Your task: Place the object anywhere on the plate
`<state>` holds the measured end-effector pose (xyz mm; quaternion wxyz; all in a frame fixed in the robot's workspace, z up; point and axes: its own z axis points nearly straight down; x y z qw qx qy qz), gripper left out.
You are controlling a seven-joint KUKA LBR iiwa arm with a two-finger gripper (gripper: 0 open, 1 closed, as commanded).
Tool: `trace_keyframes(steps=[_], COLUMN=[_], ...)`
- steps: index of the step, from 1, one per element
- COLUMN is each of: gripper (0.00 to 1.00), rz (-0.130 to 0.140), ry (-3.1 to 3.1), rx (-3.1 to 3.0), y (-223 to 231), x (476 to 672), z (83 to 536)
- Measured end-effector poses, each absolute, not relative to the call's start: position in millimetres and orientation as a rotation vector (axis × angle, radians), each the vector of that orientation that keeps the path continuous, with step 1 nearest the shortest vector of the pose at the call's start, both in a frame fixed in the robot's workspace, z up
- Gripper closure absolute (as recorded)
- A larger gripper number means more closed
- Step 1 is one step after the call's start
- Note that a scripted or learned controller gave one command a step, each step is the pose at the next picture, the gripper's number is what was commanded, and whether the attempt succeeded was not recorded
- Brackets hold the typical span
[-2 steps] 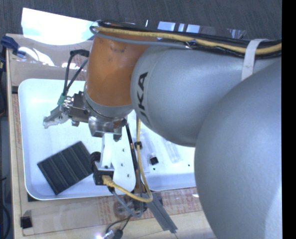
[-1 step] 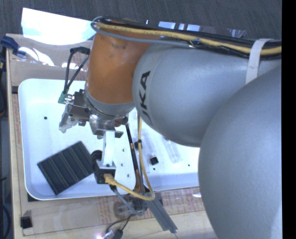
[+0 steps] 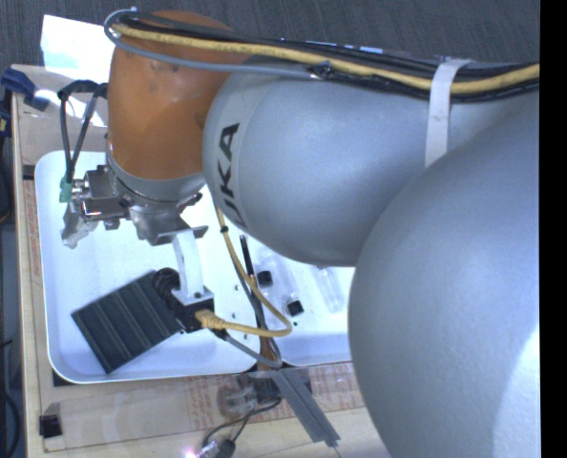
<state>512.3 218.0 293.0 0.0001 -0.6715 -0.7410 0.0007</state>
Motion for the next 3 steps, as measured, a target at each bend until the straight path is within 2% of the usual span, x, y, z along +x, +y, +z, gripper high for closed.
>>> trace_keyframes(steps=[1, 2, 3], gripper=[1.00, 1.00, 1.00], rz=[0.012, 0.002, 0.004], ry=[-2.096, -2.261, -1.613], rx=[-2.336, -2.180, -2.695], y=[183, 130, 197], x=[474.5, 476.5, 485.8], z=[147, 249, 307])
